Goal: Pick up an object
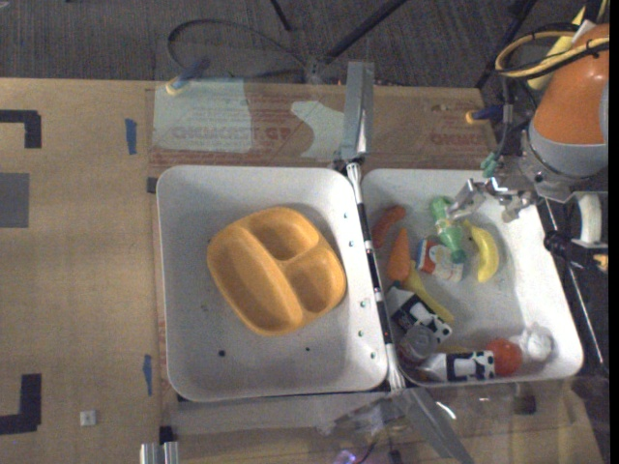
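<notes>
Closest to us, our gripper (491, 193) hangs over the right bin's (542, 307) far edge, fingers spread and holding nothing. Just below and slightly left of it lies the yellow banana (485, 252), long axis running toward and away from us, beside a green toy (447, 222). Beyond, the left bin (184, 259) holds an orange divided plate (276, 269).

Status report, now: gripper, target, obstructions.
Gripper low over right white bin, nothing seen held. Yellow plastic banana just below it, loose. Green bottle crowds alongside.
</notes>
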